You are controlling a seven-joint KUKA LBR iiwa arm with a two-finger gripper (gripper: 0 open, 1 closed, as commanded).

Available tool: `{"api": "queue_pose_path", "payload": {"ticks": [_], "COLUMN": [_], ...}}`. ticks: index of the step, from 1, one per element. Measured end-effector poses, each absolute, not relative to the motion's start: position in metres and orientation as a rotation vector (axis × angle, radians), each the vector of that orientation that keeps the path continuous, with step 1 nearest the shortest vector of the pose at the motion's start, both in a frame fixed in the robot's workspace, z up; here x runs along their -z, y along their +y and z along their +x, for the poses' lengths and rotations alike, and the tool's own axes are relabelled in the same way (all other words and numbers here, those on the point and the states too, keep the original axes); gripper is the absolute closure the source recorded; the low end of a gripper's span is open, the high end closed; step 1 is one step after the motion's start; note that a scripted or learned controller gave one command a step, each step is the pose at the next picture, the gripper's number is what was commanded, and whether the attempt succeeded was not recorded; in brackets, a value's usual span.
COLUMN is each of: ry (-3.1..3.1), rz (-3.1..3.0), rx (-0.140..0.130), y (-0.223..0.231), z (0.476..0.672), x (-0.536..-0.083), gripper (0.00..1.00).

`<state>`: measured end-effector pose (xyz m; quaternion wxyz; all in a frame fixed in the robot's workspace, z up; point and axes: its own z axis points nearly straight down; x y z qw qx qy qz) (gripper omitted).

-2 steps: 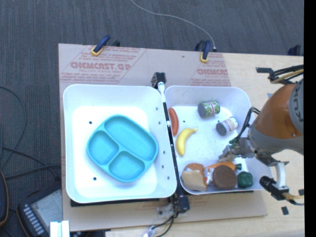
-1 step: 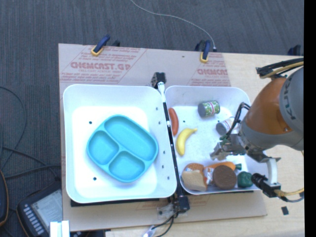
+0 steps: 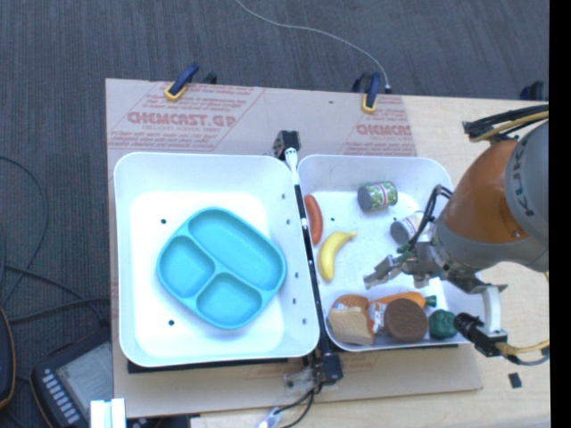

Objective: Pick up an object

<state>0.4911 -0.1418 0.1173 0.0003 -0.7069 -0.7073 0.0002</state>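
Two bins: two shallow white bins are sitting side by side on a brown board; the left bin [image 3: 134,266] and the right bin [image 3: 428,172] are meeting along a central divider.
Left bin contents: a light blue divided plate [image 3: 221,267] with three compartments is lying near the middle, turned at a slant.
Right bin, far side: a small green can [image 3: 377,195] is lying on its side near the far wall.
Right bin, left side: a red sausage-shaped piece [image 3: 313,218] is lying along the wall beside the divider, and a yellow banana [image 3: 332,252] is lying just beside it, toward the bin's middle.
Right bin, near wall: a bread roll [image 3: 350,320], an orange piece [image 3: 398,302], a brown round piece [image 3: 406,321] and a dark green piece [image 3: 442,325] are crowding together in a row.
Arm: the grey arm with its orange band [image 3: 486,199] is reaching in from the right and is covering the right part of the right bin.
Gripper: the gripper [image 3: 403,273] is hovering over the right bin, between the can and the row of food at the near wall, right of the banana.
Fingers: the view is not showing clearly whether they are spread or pressed together; nothing is showing between them.
Board edge: two clamps, one at the far left [image 3: 182,80] and one at the far right [image 3: 371,92], are gripping the board.
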Motion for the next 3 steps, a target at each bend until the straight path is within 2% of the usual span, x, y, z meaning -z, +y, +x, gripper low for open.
{"api": "queue_pose_path", "payload": {"ticks": [1, 2, 3], "ry": [-2.226, -2.227, -2.225], "rz": [-2.231, -2.233, -2.223], "rx": [0.002, 0.006, 0.005], "y": [-0.113, -0.113, -0.166], "z": [0.486, 0.487, 0.534], "x": [-0.088, -0.098, -0.09], "gripper": [0.0, 1.0, 1.0]}}
